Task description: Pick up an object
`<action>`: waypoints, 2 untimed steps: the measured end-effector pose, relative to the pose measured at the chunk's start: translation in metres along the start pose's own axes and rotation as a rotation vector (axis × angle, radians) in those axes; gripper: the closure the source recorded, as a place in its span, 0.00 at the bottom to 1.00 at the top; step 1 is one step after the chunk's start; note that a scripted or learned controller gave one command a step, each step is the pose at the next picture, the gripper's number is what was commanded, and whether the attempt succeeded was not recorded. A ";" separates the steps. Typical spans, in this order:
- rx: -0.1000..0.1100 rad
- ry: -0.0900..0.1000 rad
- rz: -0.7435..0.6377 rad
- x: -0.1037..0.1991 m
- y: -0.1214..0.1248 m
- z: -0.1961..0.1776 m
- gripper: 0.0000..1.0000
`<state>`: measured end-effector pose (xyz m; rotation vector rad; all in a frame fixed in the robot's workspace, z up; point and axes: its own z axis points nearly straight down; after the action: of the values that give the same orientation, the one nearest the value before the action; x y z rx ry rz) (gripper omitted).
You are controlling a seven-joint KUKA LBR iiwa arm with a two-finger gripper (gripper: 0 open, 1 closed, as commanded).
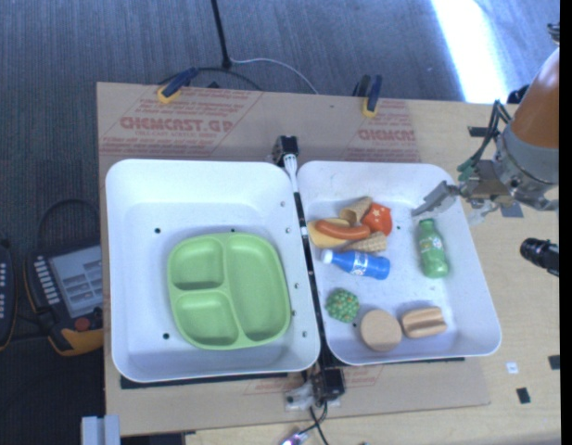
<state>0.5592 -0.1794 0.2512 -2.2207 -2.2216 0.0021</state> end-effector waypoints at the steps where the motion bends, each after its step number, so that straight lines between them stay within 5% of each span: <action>1: 0.005 0.001 0.017 -0.024 0.004 0.114 0.00; 2: -0.006 -0.006 -0.534 -0.019 0.026 0.162 0.00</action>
<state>0.5846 -0.1981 0.0890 -1.5593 -2.7362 0.0017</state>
